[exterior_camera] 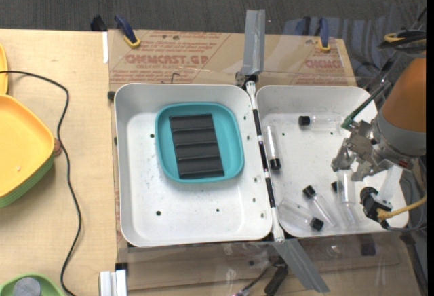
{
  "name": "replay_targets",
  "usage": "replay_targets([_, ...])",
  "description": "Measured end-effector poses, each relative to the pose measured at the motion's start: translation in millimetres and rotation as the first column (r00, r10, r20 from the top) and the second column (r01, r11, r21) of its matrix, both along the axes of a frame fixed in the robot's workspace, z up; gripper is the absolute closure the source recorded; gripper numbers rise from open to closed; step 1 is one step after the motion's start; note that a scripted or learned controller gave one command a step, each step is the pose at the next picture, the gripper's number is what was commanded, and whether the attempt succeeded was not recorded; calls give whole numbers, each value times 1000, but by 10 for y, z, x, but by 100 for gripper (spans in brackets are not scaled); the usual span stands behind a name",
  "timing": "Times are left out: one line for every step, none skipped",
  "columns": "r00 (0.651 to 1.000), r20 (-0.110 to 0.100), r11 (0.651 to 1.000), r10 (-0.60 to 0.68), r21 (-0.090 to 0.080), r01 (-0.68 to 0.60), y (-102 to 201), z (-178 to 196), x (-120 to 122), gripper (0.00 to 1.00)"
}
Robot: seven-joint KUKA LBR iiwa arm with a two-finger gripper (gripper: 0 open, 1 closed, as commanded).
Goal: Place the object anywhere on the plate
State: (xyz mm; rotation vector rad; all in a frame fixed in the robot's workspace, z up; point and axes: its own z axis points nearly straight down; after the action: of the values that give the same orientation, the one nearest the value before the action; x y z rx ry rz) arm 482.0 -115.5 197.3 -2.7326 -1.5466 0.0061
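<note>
A teal plate (234, 145) with a dark ridged insert (196, 146) lies in the left bin (135, 172). Several clear tubes with black caps lie in the right bin (298, 101): one along its left wall (269, 145), one near the back (320, 122), two at the front (317, 205) (298, 212). My gripper (349, 164) hangs low over the right side of this bin, just above another tube (346, 191). Nothing shows clearly between its parts.
The grey arm with its orange band (410, 108) enters from the right. Yellow and green dishes (20, 152) and a black cable (68, 152) lie on the wooden table at the left. Cardboard with clamps (203, 57) sits behind the bins.
</note>
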Motion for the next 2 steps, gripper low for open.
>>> replay_targets([1000, 0, 1000, 0, 0, 0, 0, 0, 0, 0])
replay_targets([990, 0, 990, -143, -2, 143, -658, 638, -47, 0])
